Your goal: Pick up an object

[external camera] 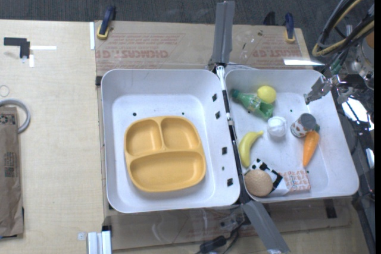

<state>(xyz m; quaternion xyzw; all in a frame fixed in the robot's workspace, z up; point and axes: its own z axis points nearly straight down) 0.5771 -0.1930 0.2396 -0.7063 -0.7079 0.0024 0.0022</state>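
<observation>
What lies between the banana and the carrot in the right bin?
In the camera view, a small white ball and a grey round object lie between the banana and the carrot, slightly above the line joining them.

Both bins (113, 128) before me are white. Divided plate (165, 153): plain yellow-orange. Banana (247, 146) and lemon (266, 94): yellow. Carrot (309, 148): orange. Bottle (253, 102): green. Checkered item (269, 171): apparently black-and-white, partly hidden.

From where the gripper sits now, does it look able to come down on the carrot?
Probably yes. The gripper sits at the right bin's far right rim, and the carrot lies uncovered nearby, beside a small round grey object.
</observation>
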